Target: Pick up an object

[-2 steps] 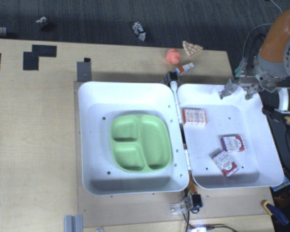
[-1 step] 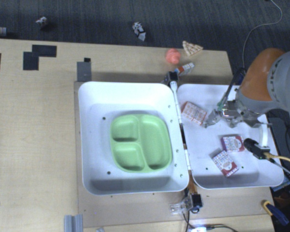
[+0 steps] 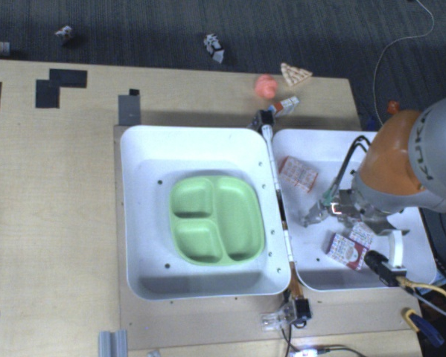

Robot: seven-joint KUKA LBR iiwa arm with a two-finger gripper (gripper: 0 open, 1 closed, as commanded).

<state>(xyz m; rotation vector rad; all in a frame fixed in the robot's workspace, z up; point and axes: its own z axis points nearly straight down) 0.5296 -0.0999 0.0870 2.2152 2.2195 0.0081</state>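
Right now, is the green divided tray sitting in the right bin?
No, the green divided tray lies in the left bin.

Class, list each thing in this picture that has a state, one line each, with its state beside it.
Green tray: lying flat in the left bin, compartments up.
Upper red card: lying flat in the right bin.
Lower red card: lying flat, near the arm.
Pink ball: resting on the bench, outside the bins.

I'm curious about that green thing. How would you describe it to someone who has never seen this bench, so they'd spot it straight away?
Look at the left white bin, the one away from the arm. Lying flat in its middle is a green tray with rounded corners, divided into three compartments. It is the single green item on the bench; the right white bin holds small red-and-white printed packets instead.
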